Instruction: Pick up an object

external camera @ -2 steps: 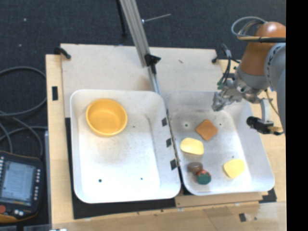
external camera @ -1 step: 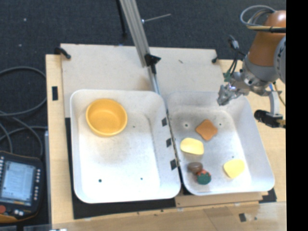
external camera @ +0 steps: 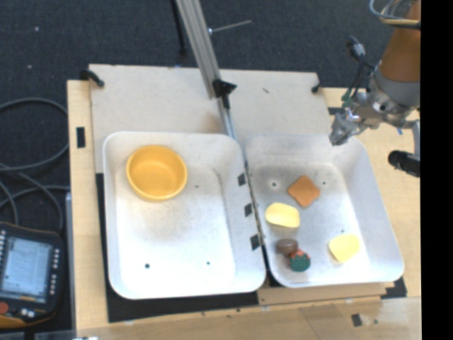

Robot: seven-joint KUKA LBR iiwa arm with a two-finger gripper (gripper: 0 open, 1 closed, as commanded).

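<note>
The right bin [external camera: 368, 190] holds an orange-brown square piece [external camera: 304, 190], a pale yellow oval piece [external camera: 282, 215], a yellow wedge [external camera: 345, 248], a brown lump [external camera: 286, 246] and a green-and-red piece [external camera: 300, 261]. My gripper [external camera: 341, 133] hangs over the bin's far right corner, above and to the right of the orange-brown piece. Nothing shows between its fingers.
A yellow bowl [external camera: 156, 172] sits in the far left part of the left bin [external camera: 177, 261]. A slanted aluminium post [external camera: 202, 44] rises behind the seam between the bins. A tablet [external camera: 25, 268] and cables lie off the bench at left.
</note>
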